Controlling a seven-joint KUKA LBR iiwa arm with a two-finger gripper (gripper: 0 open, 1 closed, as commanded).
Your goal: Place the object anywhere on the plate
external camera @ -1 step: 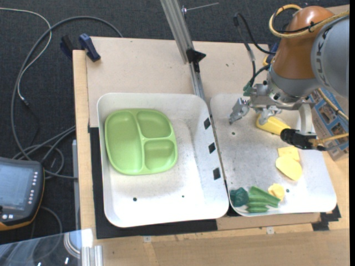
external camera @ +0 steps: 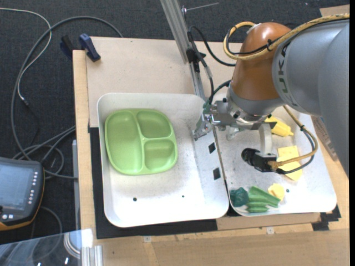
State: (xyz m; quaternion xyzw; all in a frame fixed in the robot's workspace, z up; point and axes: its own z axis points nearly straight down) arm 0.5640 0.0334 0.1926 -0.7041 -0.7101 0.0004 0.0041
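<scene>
A light green divided plate (external camera: 141,141) lies in the left white bin (external camera: 166,206) with nothing on it. Over the near-left part of the right bin (external camera: 316,187) hangs my arm, its orange band above the wrist. The gripper (external camera: 223,121) sits low by the wall between the two bins, mostly hidden under the wrist. Loose objects lie in the right bin: several yellow pieces (external camera: 288,155) beside the arm and a green leafy item (external camera: 254,198) at the front edge. I see nothing held in the gripper.
A metal pole (external camera: 177,24) slants in from the top toward the bins' shared wall. A blue clamp (external camera: 89,46) sits at the bench's back left corner. Cables and a handheld pendant (external camera: 19,190) lie on the floor to the left.
</scene>
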